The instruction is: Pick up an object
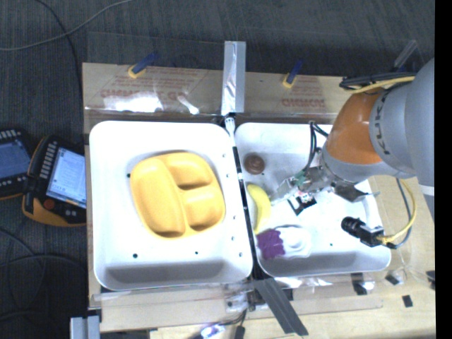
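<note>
The fingers (300,193) hung low in the right bin (353,256), right of centre in the frame; whether they stood wide or narrow could not be told. Just left of them lay a yellow banana-like piece (258,205), likely light, smooth and a little slippery, best taken across its narrow middle. Below it sat a purple and white object (282,242), seemingly soft and easy to pinch, and above it a small brown round thing (253,163). A yellow divided tray (178,193) filled the left bin (113,260). Faint red lettering on the cardboard (127,90) of the table was unreadable.
</note>
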Tool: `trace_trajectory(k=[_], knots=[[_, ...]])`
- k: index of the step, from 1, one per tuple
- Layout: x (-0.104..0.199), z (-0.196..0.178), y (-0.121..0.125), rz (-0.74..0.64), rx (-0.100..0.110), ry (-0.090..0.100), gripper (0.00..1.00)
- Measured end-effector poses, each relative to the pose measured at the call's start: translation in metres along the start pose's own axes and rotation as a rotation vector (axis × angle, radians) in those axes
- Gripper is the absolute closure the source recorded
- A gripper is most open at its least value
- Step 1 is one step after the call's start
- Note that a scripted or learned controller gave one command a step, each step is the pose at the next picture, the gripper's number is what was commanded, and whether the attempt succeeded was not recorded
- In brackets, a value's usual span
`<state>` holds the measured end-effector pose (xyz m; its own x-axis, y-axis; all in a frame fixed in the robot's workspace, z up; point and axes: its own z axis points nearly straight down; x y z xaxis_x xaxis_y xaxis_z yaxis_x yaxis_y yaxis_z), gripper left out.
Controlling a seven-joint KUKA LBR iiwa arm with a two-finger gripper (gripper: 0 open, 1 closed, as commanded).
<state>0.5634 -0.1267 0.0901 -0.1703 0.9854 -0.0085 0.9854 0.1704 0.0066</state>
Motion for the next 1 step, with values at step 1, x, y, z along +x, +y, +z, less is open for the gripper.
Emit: trace_trajectory(k=[1], knots=[[0.0016, -0.0093, 0.002, -0.001, -0.004, 0.003, 1.0]])
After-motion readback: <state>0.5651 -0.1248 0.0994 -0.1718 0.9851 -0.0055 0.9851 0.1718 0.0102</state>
